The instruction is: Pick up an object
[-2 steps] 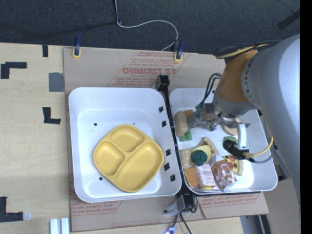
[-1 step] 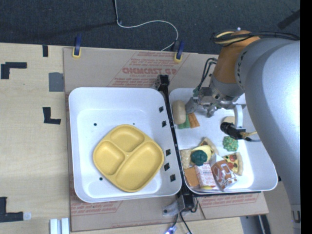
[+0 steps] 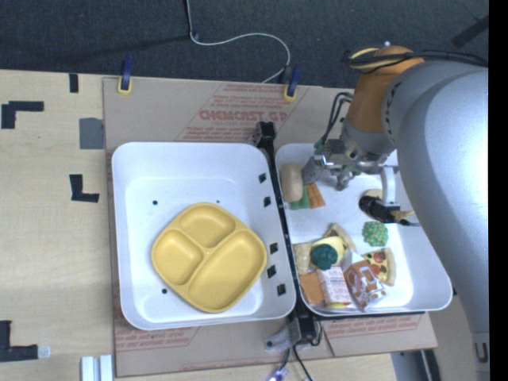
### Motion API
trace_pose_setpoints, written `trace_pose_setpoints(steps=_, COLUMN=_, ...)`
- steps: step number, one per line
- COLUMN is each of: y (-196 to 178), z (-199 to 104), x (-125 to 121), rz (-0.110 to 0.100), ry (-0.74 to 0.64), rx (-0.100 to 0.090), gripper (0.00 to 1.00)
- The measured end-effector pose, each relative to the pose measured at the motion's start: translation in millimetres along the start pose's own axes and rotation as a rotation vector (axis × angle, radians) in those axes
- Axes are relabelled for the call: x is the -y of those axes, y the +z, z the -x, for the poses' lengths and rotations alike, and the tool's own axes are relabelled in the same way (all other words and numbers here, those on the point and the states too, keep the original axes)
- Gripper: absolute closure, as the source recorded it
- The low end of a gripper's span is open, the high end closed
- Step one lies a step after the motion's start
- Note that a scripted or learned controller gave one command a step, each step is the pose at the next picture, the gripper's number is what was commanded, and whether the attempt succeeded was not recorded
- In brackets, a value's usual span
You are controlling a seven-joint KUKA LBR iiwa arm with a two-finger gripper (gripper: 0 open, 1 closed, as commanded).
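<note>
Gripper (image 3: 337, 173) sits low over the right bin (image 3: 429, 280); its own wrist hides the jaws, so their state cannot be told. A bread roll (image 3: 292, 182) lies just left of them, long axis running toward and away from the camera. Toy pile (image 3: 349, 272) nearer the camera: details unclear.

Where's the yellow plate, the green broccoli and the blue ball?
yellow plate (image 3: 208, 255), camera view, on its middle ridge.
green broccoli (image 3: 375, 232), camera view, on its bumpy top.
blue ball (image 3: 323, 255), camera view, on its round top.
</note>
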State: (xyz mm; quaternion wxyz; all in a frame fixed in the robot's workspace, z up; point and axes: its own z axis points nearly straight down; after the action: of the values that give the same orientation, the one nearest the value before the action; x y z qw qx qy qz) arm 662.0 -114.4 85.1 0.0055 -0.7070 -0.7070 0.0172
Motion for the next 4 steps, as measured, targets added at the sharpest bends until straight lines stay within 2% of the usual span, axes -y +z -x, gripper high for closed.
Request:
trace_pose_setpoints(steps=1, y=0.0, z=0.0, x=-0.1, rz=0.002, ry=0.001, rx=0.001, gripper=0.00)
trace_pose_setpoints(steps=2, y=0.7, z=3.5, x=-1.0, rz=0.004, ry=-0.001, rx=-0.008, gripper=0.00)
trace_pose_setpoints(steps=3, y=0.2, z=2.6, x=-1.1, rz=0.006, ry=0.000, rx=-0.004, gripper=0.00)
trace_pose_setpoints(steps=4, y=-10.8, z=-5.3, x=-2.7, rz=0.005, ry=-0.003, rx=-0.020, gripper=1.00)
